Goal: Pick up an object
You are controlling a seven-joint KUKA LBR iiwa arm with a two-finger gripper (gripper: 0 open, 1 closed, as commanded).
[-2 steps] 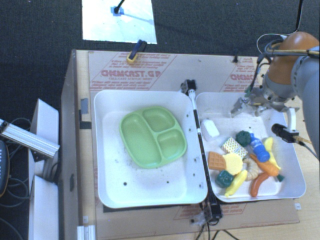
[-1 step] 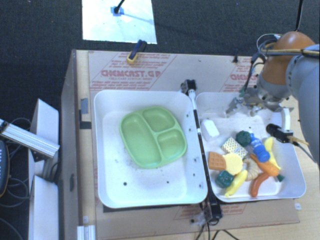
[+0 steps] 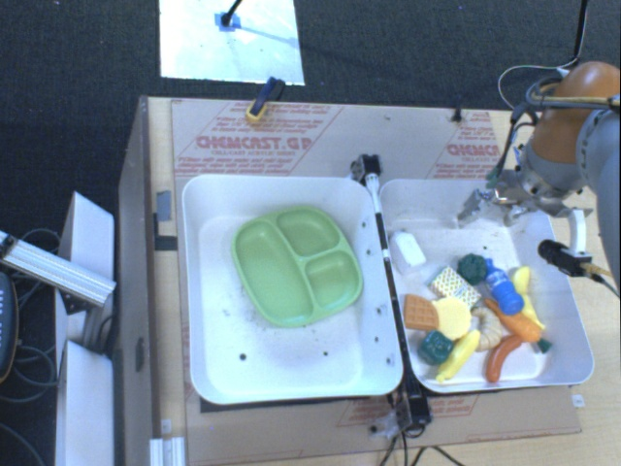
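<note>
The grey arm [image 3: 582, 134] reaches in from the right, orange-banded wrist bent down, its gripper [image 3: 490, 205] empty.

Two shallow white bins sit side by side: a left bin [image 3: 209, 357] and a right bin [image 3: 568, 343]. One green divided plate [image 3: 296, 265] with three compartments lies in the left bin. The right bin contains one white block [image 3: 408, 249], one waffle [image 3: 420, 313], one checkered cracker [image 3: 449, 282], one blue bottle [image 3: 502, 286], one carrot [image 3: 512, 321], one sausage [image 3: 502, 356], two bananas [image 3: 460, 352] [image 3: 525, 282], and two dark green pieces [image 3: 473, 267] [image 3: 437, 347]
</note>
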